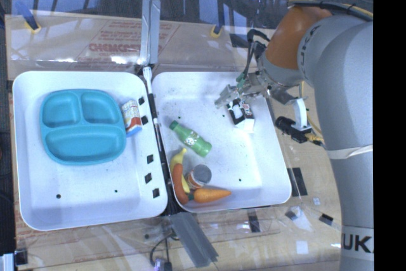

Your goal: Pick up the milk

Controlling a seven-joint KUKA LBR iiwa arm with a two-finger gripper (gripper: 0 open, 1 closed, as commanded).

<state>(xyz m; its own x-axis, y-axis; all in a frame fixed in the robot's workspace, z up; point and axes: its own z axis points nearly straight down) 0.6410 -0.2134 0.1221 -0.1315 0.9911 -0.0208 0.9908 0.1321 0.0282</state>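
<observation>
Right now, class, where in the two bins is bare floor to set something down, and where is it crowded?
Left bin: bare floor below the blue tray. Right bin: bare patch between the green bottle and the right wall, below the gripper. Crowded: the right bin's lower left, with banana, can and carrot.

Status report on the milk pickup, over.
Gripper low in the right bin, fingers around the milk carton. Carton at the bin floor, not lifted. Green bottle, banana, carrot apart, nothing blocking.
</observation>
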